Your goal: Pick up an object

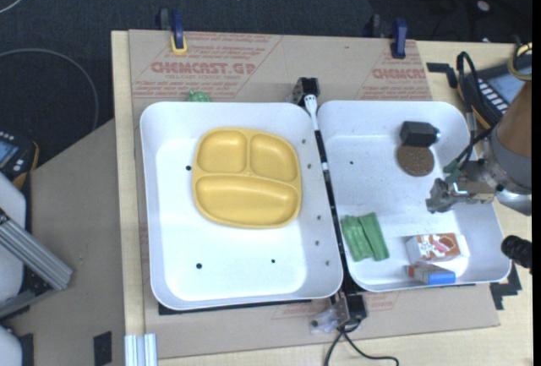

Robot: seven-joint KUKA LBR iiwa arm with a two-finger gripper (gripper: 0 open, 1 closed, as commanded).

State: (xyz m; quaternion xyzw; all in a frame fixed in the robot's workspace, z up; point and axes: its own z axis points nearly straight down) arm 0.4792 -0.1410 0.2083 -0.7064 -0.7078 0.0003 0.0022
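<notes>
Objects lie in the right bin (372, 115); pincer (441, 197) hovers there, its state unclear.

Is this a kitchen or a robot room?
Probably a robot lab or workshop, not a kitchen: a robot arm's gripper reaches over two white bins on a clamped board, with cables on the floor.

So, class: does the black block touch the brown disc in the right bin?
Touching. The camera view shows the black block overlapping the brown disc's upper edge, no white between them.
</notes>
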